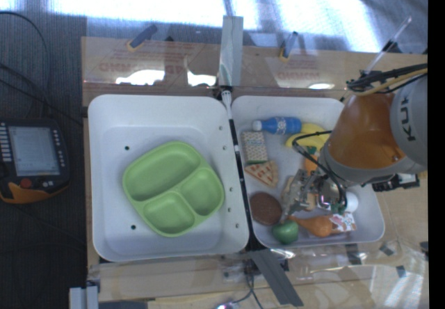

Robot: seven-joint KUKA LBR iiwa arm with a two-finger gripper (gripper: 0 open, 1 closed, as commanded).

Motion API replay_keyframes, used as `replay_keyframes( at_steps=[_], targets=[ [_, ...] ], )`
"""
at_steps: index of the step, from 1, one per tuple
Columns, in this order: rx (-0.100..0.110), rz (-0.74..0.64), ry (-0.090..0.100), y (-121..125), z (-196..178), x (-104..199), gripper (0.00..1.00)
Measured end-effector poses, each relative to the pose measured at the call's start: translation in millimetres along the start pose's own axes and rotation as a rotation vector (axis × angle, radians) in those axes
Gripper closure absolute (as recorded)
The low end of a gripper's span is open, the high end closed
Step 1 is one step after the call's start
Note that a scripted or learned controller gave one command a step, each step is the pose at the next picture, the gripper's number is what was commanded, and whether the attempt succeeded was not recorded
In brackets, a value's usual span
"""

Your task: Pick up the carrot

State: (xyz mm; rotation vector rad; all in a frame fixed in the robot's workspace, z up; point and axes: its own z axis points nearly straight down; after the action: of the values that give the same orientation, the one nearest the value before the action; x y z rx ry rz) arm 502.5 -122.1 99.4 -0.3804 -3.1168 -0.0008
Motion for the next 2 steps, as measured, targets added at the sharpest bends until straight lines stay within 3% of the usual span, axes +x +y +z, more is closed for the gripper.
replay_keyframes(
  at_steps=[1,2],
  targets=[
    [-0.002,0.080,-0.024,-35.9,6.4,-102.2,1.00],
    [-0.001,0.057,-0.005,-7.2,-15.6,-45.9,1.00]
  ],
)
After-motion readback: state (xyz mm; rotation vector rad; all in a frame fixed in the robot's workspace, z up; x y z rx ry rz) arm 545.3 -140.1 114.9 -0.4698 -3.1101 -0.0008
